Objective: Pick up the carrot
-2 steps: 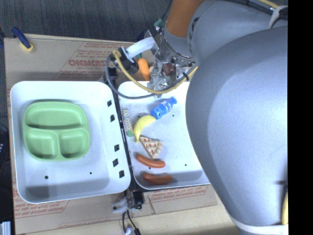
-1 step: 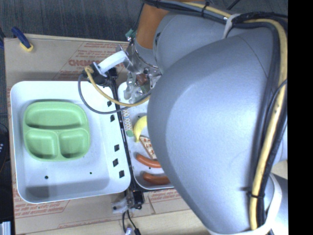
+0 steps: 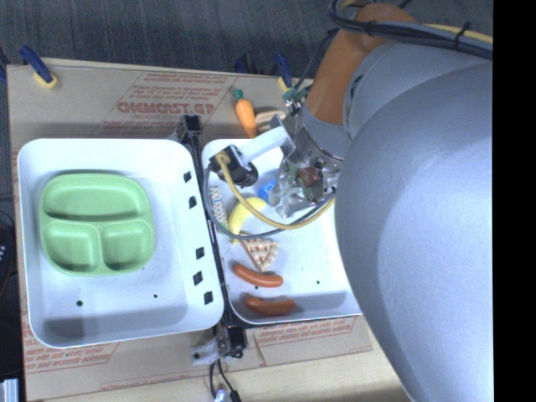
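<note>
Carrot (image 3: 244,115) lies outside both bins, on the cardboard bench top (image 3: 151,99) just past the far rim of the right bin (image 3: 322,262), near its far-left corner, green top pointing away from the bins. Gripper (image 3: 293,193) hangs over the middle of the right bin, low among the clutter, well short of the carrot; whether it is open or closed cannot be told, wrist hardware and a yellow cable (image 3: 268,220) cover it, and nothing is visibly held. Under and beside it: a yellow banana-like piece (image 3: 239,216), something blue (image 3: 268,193), a pizza-slice toy (image 3: 261,253), two sausages (image 3: 258,278) toward the near edge. Left bin (image 3: 33,224) holds a green divided tray (image 3: 96,222). Step, as a guess: approach phase, carrot not yet reached and untouched. Next move would need the arm to lift clear of the bin contents, travel toward the far edge over the rim, and come down on the carrot's orange body, jaws across its narrow width. Risk: the bin rim and a pale object (image 3: 268,122) beside the carrot crowd the approach.
</note>
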Motion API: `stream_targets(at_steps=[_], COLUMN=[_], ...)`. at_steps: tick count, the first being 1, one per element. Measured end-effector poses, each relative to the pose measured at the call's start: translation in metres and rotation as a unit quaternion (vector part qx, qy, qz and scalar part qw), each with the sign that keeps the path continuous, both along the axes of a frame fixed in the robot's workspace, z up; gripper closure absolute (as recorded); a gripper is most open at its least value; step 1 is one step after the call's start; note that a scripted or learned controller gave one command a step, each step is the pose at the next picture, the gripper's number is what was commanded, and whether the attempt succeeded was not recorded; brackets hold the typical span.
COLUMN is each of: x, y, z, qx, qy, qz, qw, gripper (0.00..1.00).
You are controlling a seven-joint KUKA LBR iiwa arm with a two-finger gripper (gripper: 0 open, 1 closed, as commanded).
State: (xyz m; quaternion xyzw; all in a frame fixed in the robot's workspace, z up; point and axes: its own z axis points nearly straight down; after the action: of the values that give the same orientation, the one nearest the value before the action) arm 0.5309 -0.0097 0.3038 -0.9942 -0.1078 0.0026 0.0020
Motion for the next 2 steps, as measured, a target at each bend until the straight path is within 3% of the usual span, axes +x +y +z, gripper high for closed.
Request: stream_targets(at_steps=[1, 2], x=[-0.049, -0.048], y=[0.084, 0.147], z=[-0.007, -0.083], qx=[-0.0016, 0.0001], qy=[0.000, 0.001], qz=[-0.004, 0.104], qw=[1.0000, 0.9946], gripper=[1.00, 1.00])
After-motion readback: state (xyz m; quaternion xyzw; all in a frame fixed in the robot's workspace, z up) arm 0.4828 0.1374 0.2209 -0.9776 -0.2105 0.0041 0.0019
